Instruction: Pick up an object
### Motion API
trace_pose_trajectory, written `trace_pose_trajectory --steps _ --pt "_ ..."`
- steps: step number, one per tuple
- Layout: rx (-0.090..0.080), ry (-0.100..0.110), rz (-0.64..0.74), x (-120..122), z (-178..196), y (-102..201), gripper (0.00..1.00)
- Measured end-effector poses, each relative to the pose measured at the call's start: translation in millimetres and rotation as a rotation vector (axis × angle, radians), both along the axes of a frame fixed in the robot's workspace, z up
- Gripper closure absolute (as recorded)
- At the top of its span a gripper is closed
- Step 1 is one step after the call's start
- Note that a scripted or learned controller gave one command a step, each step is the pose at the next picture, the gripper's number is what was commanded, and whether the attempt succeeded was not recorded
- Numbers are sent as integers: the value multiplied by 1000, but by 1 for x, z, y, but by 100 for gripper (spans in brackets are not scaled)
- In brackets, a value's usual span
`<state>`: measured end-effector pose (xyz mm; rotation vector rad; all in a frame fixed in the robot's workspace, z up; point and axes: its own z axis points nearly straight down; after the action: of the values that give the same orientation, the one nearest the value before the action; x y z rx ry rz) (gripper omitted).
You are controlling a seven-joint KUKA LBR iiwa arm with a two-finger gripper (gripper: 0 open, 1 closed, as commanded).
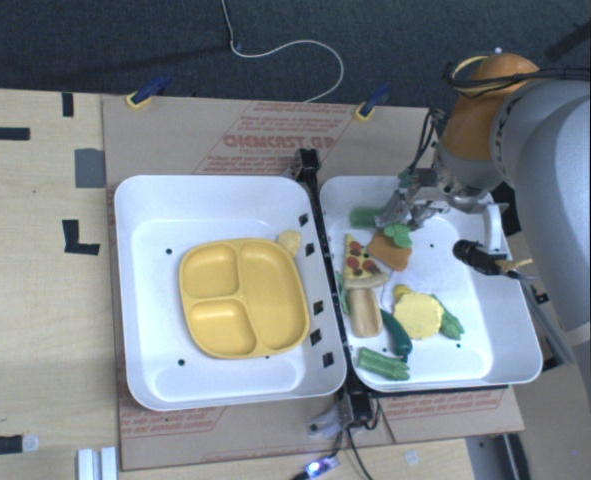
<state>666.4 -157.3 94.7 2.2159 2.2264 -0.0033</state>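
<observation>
The counter (35, 298) is pale wood-grain board, partly overlaid by a brown cardboard sheet (265, 138) printed with red lettering and pinned at its far edge by two blue-and-yellow clips. The grey arm (550, 168), smooth and cylindrical with an orange band (475, 108) above the wrist, enters from the right. Two shallow white plastic bins with rounded corners sit side by side, touching along a central seam fixed with black clips. The left bin (145, 208) holds a yellow plastic plate (243, 298), rounded-square and moulded into three compartments; a small pale yellow piece (290, 240) lies just beside its far right corner. The right bin (495, 348) holds a cluster of toy food. A yellow disc-like piece (418, 315) lies near the bin's middle, a tan bread-like roll (364, 310) just beside the left wall, and a pizza slice (358, 260) with red spots just behind it. A green bean pod (383, 364) rests near the front wall, with a dark green pepper-shaped piece (398, 336) just behind it. An orange carrot-like piece (390, 250) with a green top sits directly beneath the gripper (403, 211), which hangs low over the bin's far left part. Whether the jaws are apart or together cannot be told, nor whether they touch the carrot-like piece.
</observation>
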Motion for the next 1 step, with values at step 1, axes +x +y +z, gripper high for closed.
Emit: trace_pose_trajectory --steps 1 --pt "1 -6 -4 -8 53 4 100"
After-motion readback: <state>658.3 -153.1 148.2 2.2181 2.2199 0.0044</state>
